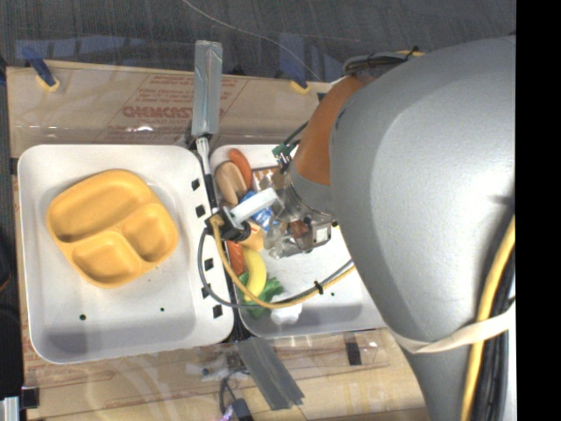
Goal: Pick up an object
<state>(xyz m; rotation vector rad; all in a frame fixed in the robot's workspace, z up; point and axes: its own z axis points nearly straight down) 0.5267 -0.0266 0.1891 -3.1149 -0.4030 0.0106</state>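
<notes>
- Banana (255, 274) and a green piece (267, 289) lie at the near end of the right bin (351, 318).
- Gripper (285, 235) hangs low mid-bin, just beside them; spread or pinched, I cannot tell.
- Bun (230, 182) sits at the far end.
- Likely step: reaching down to grasp. Next comes a firm close on one item, then a lift.

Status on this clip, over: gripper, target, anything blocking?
Gripper low in right bin, over the toy food; grip unconfirmed. Bun and banana lie beside it. Yellow tray sits in left bin. Arm hides much of right bin.
</notes>
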